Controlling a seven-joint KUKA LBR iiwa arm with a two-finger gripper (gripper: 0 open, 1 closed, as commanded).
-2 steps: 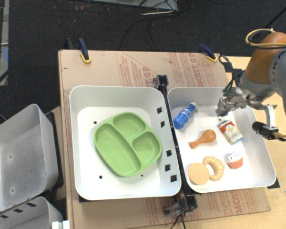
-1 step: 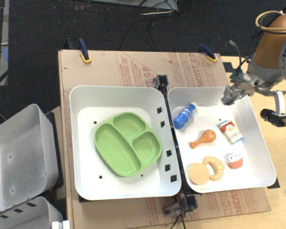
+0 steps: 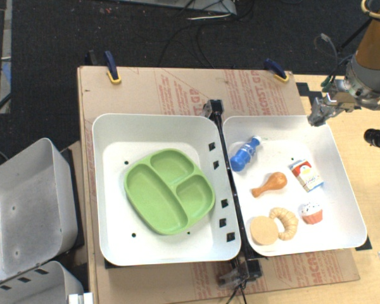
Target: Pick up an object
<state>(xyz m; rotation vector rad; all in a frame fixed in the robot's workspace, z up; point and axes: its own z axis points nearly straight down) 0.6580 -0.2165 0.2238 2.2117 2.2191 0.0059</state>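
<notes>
The carton (image 3: 306, 175), nearest of the toys, is lying near the right bin's (image 3: 342, 170) right wall, long axis running toward the far-right corner. The gripper (image 3: 318, 118) is hovering over that corner, and whether it is parted I cannot tell. Farther off are lying the bottle (image 3: 244, 154) and drumstick (image 3: 269, 184).

My arm (image 3: 372, 46) enters at the upper right of the frame, its orange band uppermost and the grey wrist section below it. The wrist angles down and toward the left. My gripper (image 3: 318, 115) sits at the arm's lower left end, right of frame centre in the upper half, with nothing visible in it.
</notes>
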